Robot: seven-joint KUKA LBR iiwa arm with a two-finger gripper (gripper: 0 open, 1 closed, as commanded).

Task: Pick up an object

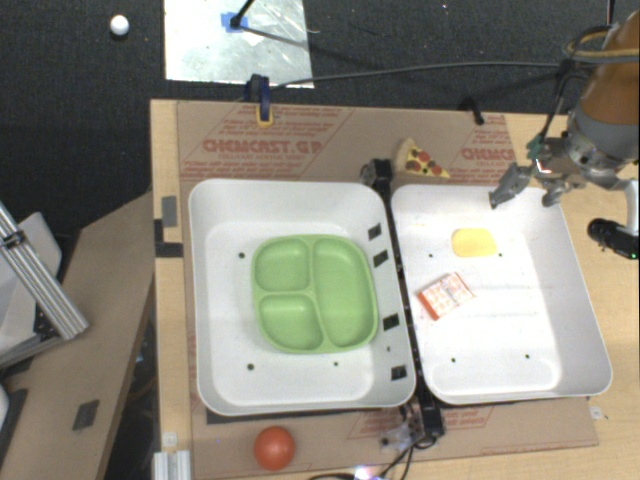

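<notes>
A yellow rounded block [474, 242] lies in the upper part of the right bin [570, 298]. Below it and to the left rests a small red-and-white packet [444, 295]. My gripper [524, 190] hangs over the right bin's far right corner, above and to the right of the yellow block. Its two dark fingers [503, 188] are spread apart with nothing between them.
The left bin [215, 298] holds a green divided plate [314, 292]. A pizza-slice toy [422, 160] lies on the board behind the bins. An orange ball [274, 447] sits at the front edge. A blue clamp [261, 95] stands at the back.
</notes>
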